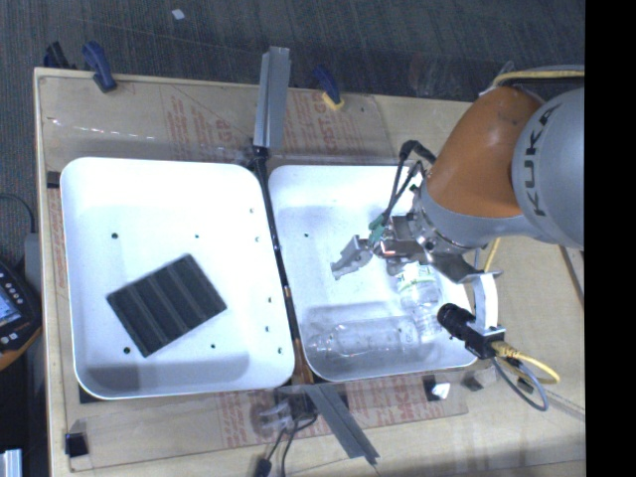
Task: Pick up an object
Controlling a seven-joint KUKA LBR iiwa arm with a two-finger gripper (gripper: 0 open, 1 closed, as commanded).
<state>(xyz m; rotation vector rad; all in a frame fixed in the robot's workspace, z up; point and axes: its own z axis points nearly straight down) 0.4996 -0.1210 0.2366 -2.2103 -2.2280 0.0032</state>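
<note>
camera view: clear bottle [373, 338] below end effector [350, 258].

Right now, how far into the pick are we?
Done: the arm has reached over the right bin. In hand: nothing I can confirm; the end effector hangs above the bin floor, near two clear bottles, with no object visibly between its fingers. Left: grasp and lift. The dark ribbed pad lies untouched in the left bin.

A robotics lab: a KUKA arm [517, 167] over two white bins [75, 266], clamps [97, 66] and cables [527, 371] around them.
</note>
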